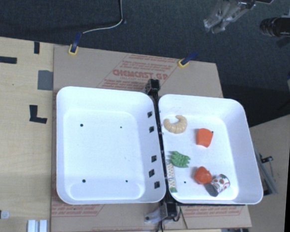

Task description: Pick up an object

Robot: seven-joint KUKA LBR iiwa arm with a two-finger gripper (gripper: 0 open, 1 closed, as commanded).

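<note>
- From my remote seat, the gripper (221, 20) is way up at the top right of the camera view, over the dark floor past the bench, well apart from both bins. It's blurry, so I honestly can't tell how it's set, and I see nothing in it.
- All the stuff to pick is in the right bin (240, 118); the left bin (106, 97) sits touching it along the middle seam.
- Near the seam at the far end of the right bin there's a tan croissant-shaped toy (176, 124).
- Just right of that, an orange block (204, 136), lying apart from everything else.
- Further down by the seam is a green leafy thing (179, 159), and below it a narrow patterned strip (170, 176) runs along the bin's left wall.
- Toward the near right corner, a red-orange lump (203, 175) is touching a small white piece with red dots (221, 183), which has something grey under it; too small for me to name.
- Both bins rest on a brown cardboard sheet (138, 72) on the bench.
</note>
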